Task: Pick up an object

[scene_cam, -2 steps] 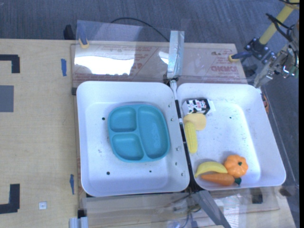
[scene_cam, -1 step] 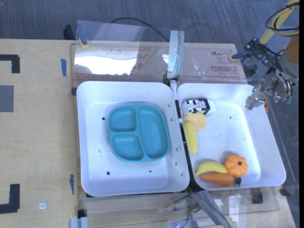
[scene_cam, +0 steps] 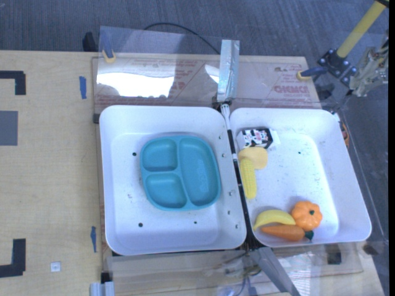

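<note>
A pale wooden table with black corner marks and blue tape strips carries two shallow white plastic bins side by side; grey carpeted floor lies beyond it. A clear plastic sheet stands behind the bins, with a black cable looping over its top.

The left bin holds a turquoise three-compartment plastic plate, lying flat near the middle.

The right bin holds the loose objects. A small black-and-white patterned box lies near the bin's far left corner. Just in front of it, touching or nearly so, a yellow toy corn cob runs along the left wall. Near the front wall, a yellow toy banana, an orange toy carrot and a small orange toy pumpkin with a green stem are huddled together, touching.

At the upper right, off the table, a yellow rod and blue clamp sit on a metal fixture. The claw's state cannot be told.
</note>
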You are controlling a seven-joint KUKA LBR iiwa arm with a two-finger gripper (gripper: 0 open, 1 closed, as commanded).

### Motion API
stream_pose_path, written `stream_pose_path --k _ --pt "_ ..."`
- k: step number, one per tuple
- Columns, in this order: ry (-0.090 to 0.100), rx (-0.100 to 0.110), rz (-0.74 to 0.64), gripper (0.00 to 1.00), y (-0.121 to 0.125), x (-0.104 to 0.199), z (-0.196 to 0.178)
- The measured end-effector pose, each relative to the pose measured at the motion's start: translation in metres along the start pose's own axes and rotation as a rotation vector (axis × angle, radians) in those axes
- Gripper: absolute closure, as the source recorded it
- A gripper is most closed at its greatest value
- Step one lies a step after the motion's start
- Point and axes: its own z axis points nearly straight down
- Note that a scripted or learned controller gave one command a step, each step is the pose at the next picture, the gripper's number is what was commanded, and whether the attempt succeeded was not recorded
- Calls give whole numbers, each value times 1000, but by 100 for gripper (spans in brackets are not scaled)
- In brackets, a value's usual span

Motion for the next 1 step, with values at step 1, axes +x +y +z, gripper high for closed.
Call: stream_pose_path --k 1 --pt "15 -9 -223 100 1 -7 34"
